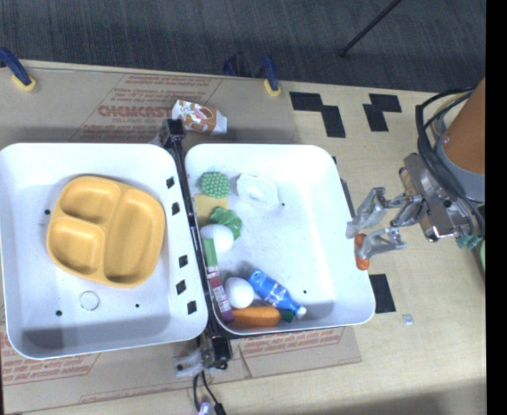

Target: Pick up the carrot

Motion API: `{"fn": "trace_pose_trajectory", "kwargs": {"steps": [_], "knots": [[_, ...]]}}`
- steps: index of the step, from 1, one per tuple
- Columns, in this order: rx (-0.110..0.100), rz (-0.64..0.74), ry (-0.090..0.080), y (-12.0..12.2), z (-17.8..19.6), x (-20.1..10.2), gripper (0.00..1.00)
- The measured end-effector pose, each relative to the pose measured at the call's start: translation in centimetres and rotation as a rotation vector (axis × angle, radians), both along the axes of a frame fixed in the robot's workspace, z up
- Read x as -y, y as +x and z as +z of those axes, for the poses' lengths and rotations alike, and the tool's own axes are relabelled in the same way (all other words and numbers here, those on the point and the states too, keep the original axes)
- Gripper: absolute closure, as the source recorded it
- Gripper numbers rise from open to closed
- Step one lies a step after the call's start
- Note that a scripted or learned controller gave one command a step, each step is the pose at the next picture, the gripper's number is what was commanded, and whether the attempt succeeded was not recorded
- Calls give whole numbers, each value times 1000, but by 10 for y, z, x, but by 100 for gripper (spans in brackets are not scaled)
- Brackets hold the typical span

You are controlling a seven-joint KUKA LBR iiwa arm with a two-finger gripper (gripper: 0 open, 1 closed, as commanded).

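hovers open and empty: gripper (366, 234) just outside right bin (344, 232), well apart from carrot (255, 316) at near wall.

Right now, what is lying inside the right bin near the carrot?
In the right bin, the carrot lies by the front wall, beside a white egg and a blue bottle. Whatever lies beneath them is covered.

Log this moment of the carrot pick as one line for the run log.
stage: approach | tool: open, outside right bin's right wall | carrot: near front wall of right bin, beside blue bottle | grasp: none
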State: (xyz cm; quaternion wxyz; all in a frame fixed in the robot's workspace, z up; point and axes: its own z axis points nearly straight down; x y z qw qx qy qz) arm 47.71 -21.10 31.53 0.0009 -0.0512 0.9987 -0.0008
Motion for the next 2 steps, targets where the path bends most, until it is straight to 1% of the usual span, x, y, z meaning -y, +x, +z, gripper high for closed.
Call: {"fn": "trace_pose_trajectory", "kwargs": {"steps": [1, 2], "knots": [[-4, 279, 2, 15, -69, -1, 100], [-4, 279, 2, 15, -69, -1, 0]]}}
